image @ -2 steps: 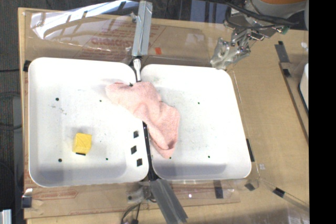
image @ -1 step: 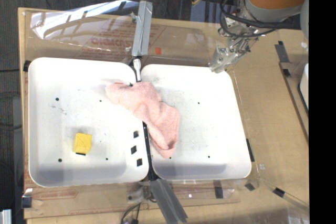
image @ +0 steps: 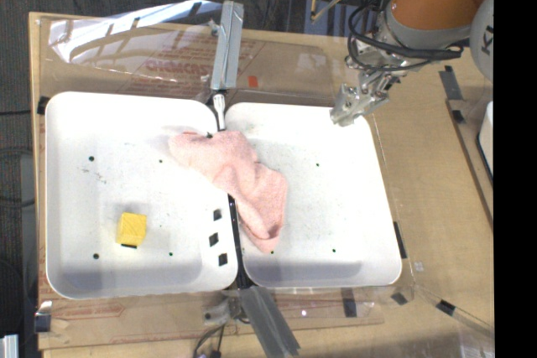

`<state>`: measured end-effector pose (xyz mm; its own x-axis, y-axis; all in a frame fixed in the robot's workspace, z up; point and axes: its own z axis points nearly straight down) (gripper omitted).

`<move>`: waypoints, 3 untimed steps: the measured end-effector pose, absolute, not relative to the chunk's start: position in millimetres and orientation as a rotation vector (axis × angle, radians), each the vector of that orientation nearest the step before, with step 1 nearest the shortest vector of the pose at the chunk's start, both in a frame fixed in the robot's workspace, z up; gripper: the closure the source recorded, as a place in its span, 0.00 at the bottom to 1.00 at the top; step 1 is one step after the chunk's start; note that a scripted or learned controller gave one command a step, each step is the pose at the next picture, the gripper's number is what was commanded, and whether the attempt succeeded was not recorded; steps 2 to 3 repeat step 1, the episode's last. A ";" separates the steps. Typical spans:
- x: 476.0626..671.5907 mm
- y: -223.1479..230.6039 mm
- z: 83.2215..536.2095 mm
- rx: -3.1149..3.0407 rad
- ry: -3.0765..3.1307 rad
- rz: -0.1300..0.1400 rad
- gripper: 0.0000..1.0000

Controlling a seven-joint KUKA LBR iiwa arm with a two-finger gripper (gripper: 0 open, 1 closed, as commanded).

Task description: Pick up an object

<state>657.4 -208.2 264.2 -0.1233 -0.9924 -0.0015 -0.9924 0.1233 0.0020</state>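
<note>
Pink cloth [image: 239, 180] across both bins [image: 75, 264]

Pink cloth [image: 237, 180] looks soft, nubbly terry — the white bins [image: 75, 281] smooth, faintly glossy plastic.

bench [image: 436, 205]: brown top | left bin [image: 67, 264] and right bin [image: 369, 264] side by side, touching

Grey arm [image: 470, 21] with orange band, yellow and black cables, small silvery metal claw [image: 352, 106].
</note>
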 end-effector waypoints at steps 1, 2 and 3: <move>657.8 -204.7 341.4 2.367 -2.070 0.003 1.00; 657.8 -204.7 341.4 2.367 -2.070 0.003 1.00; 657.8 -204.7 341.4 2.367 -2.070 0.003 1.00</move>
